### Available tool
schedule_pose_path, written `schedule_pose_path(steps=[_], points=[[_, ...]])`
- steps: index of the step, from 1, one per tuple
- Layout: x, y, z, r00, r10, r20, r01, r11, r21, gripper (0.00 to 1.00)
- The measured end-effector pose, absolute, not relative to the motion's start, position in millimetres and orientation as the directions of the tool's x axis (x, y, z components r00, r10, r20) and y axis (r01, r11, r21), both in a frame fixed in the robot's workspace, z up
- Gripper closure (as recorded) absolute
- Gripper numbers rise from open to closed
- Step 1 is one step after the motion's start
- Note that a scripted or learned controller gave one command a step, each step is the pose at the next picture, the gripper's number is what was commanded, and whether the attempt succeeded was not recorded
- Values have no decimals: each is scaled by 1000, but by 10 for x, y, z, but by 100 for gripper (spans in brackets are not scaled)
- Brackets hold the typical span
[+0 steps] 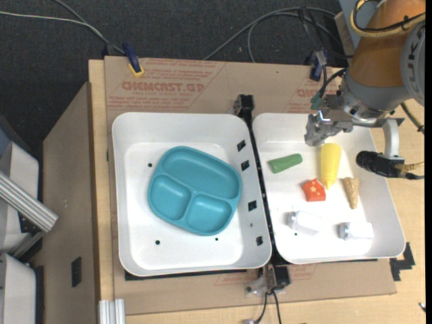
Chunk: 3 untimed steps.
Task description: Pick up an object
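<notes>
The end effector (317, 135) is seen over the right white bin (378, 245), just above the yellow plastic corn cob (330, 164); whether it is open cannot be told.

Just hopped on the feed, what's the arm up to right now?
The arm's gripper is down over the far end of the right bin, just above the yellow corn-like piece. Nothing can be seen held in it. Lying loose in that bin are a green pod, a small orange-red item, a tan cone and two clear-white pieces. The left bin holds a teal divided plate. It looks like a pick is only being lined up.
</notes>
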<state>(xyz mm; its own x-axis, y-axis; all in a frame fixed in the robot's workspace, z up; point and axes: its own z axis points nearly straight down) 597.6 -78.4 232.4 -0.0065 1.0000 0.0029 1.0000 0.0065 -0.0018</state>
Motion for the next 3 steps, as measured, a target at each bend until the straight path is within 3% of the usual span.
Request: schedule_pose_path(steps=[3], points=[[5934, 835, 2097, -8, 1000, 3, 1000, 8, -2, 100]])
